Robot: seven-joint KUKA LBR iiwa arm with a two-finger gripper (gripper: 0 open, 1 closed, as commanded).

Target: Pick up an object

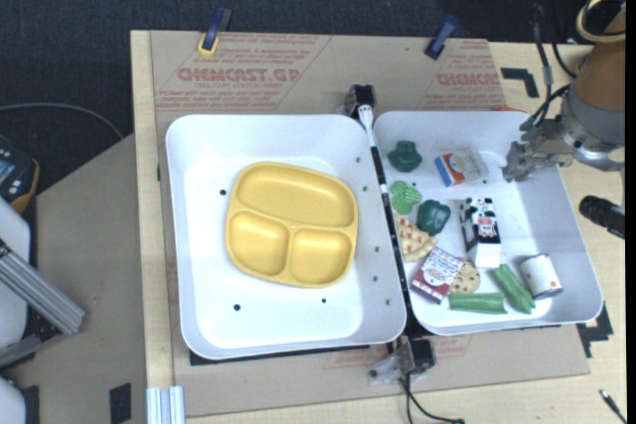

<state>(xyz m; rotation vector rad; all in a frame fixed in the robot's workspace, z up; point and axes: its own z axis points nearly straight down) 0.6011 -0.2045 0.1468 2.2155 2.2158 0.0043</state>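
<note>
The right bin holds several small toys: a dark green piece, a white, red and blue packet, a light green leafy piece, a dark green lump, a black and white figure, a pizza slice, a purple packet, a green pod and a silver can. My gripper hangs over the bin's far right part, to the right of the packet, with nothing seen between its fingers.
The left bin holds a yellow divided tray. Clamps sit at the bench's far edge. The arm comes in from the right. Cables run by the bench's right edge.
</note>
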